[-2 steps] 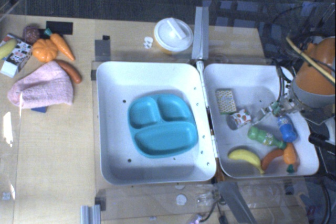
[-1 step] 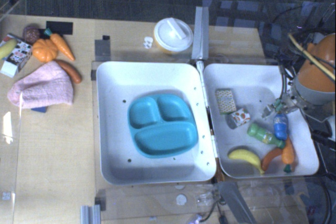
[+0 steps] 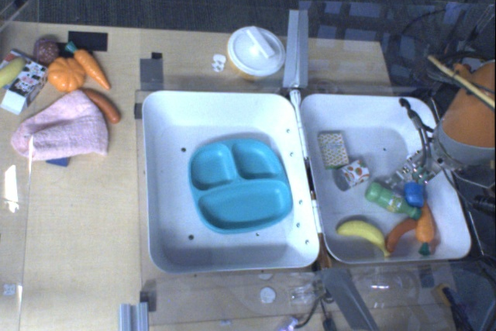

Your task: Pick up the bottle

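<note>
The bench carries 2 shallow white bins side by side. The left white bin holds 1 turquoise plastic divided tray with 3 compartments, lying near its middle.

The right white bin holds the loose items. The small green plastic bottle with a blue cap lies on its side toward the bin's right edge, cap end pointing right. Any label on it is too small to read. The metal two-finger gripper sits just above the bottle's cap end; whether its fingers are spread or closed cannot be told, and no item is seen between them. The grey arm with its orange band enters over the bin's right edge.

A yellow toy banana lies at the bin's front edge. An orange toy carrot and a red-orange toy sausage lie in the front right corner. A patterned rectangular card or packet and a small printed cylinder lie near the bin's middle; their print is illegible.

On the bench's left end lie a pink folded cloth, an orange toy pumpkin and further toy food. A round white lid rests at the bench's back edge.
</note>
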Available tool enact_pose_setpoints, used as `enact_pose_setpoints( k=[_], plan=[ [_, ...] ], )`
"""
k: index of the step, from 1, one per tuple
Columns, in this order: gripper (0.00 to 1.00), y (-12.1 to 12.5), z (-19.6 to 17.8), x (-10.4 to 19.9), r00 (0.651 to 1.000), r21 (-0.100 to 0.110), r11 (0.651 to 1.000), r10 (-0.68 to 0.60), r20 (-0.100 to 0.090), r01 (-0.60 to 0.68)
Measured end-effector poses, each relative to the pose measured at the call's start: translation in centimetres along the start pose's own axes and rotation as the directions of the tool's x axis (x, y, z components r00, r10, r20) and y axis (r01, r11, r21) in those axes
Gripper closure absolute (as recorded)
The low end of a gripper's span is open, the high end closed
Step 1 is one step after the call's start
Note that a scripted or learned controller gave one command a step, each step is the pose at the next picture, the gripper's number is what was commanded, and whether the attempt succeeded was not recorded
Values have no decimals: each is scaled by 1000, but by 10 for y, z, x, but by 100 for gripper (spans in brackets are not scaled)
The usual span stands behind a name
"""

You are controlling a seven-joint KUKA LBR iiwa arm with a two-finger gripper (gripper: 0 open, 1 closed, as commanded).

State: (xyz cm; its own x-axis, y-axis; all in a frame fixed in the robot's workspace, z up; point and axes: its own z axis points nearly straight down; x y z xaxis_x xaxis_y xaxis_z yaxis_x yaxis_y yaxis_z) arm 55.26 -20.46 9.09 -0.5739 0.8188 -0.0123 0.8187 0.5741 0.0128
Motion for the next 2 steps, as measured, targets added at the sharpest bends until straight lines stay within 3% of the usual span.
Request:
enact_pose_setpoints(
  k=[1, 2],
  plan=[
    [100, 23, -105, -17, 982, 9, 982, -187, -13, 187],
    [100, 13, -97, -9, 881, 4, 881, -474, -18, 474]
  ],
)
